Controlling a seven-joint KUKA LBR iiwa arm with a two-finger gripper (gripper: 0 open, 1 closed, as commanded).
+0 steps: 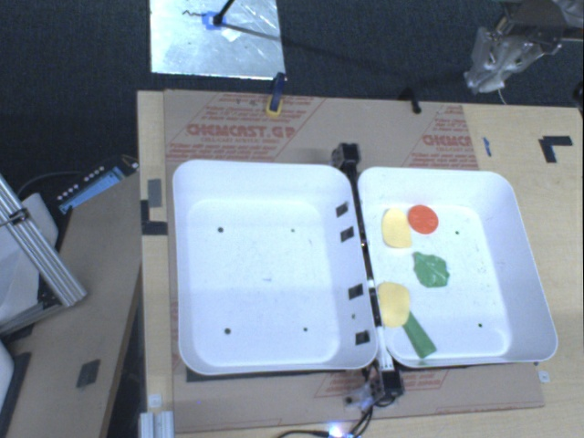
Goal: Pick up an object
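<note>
White plastic makes up both bins: the left bin shows nothing but a few dark dots on its floor, so the picking has to happen in the right bin, where all the objects lie toward its left half. Nearest the divider sits a pale yellow piece, close against the bin wall, with a green strip touching its lower edge and running off at a slant. Above it is a second yellow piece, touching or just beside a red disc, and a crumpled green piece lies by itself below the two. The gripper hangs at the top right, well apart from the bins and over the dark floor beyond the board; at this distance it looks like a pale blur, and whether its claw is spread or closed cannot be told, though nothing appears to be carried under it. The green piece seems the best target, since it has bare floor on every side for the fingers to descend. The arm should travel over the bin, centre above that piece, drop straight down and close only at floor level; the yellow by the wall risks a finger striking the rim.
</note>
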